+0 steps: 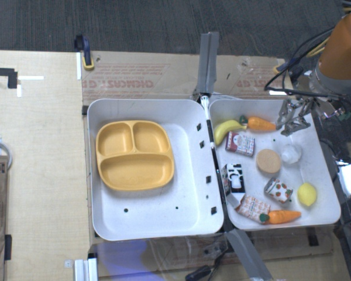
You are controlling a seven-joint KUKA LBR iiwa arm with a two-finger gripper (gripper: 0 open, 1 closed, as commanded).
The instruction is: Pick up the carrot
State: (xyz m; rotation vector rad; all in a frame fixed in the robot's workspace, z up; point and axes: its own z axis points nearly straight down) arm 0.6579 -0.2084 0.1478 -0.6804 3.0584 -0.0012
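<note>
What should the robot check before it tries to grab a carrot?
1. Carrot in sight: ok. One carrot lies at the right bin's far side, another carrot near its front edge.
2. Gripper near a carrot: ok, just right of the far one.
3. Carrot between the fingers: not ok.
4. Fingers open wide enough: cannot tell.
5. Room around the far carrot: not ok, the banana lies right against its leafy end.
</note>
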